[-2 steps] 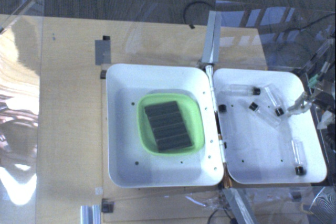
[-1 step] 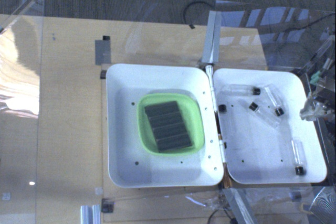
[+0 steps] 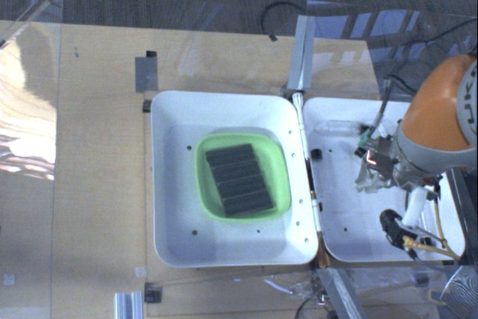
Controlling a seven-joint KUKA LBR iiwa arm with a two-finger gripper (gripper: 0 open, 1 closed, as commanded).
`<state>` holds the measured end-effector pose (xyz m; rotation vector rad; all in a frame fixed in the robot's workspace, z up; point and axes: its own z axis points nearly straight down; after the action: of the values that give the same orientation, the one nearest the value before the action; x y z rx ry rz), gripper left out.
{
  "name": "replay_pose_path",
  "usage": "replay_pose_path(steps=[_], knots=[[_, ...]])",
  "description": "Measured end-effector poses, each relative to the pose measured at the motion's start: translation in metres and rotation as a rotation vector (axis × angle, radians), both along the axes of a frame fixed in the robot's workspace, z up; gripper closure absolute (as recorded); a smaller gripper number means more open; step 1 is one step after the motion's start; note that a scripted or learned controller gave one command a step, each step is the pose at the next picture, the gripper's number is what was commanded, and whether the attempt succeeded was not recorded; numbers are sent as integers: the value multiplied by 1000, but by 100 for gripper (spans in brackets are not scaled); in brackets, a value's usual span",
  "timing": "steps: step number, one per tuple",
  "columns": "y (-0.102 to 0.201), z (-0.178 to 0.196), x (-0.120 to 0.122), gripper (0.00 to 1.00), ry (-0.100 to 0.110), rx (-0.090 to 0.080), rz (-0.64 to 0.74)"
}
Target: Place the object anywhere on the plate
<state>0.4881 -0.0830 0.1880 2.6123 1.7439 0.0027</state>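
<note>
A dark grey ribbed rectangular object (image 3: 239, 179) lies flat in the middle of the green square plate (image 3: 278, 160), turned slightly from the plate's sides. The plate sits in the left white bin (image 3: 172, 160). My gripper (image 3: 368, 174) hangs over the right white bin (image 3: 336, 235), near its middle, well to the right of the plate and apart from the object. The orange band of the arm (image 3: 441, 112) is above it at the right edge. I see nothing in the gripper.
A raised divider (image 3: 306, 168) separates the two bins. A small black knob (image 3: 316, 155) sits just inside the right bin's left wall. Black and yellow cabling (image 3: 399, 229) hangs below the wrist. A metal post (image 3: 301, 56) stands behind the bins.
</note>
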Motion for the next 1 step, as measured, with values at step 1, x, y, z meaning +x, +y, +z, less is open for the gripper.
replay_pose_path(steps=[1], knots=[[94,-4,0,100,-2,1,238]])
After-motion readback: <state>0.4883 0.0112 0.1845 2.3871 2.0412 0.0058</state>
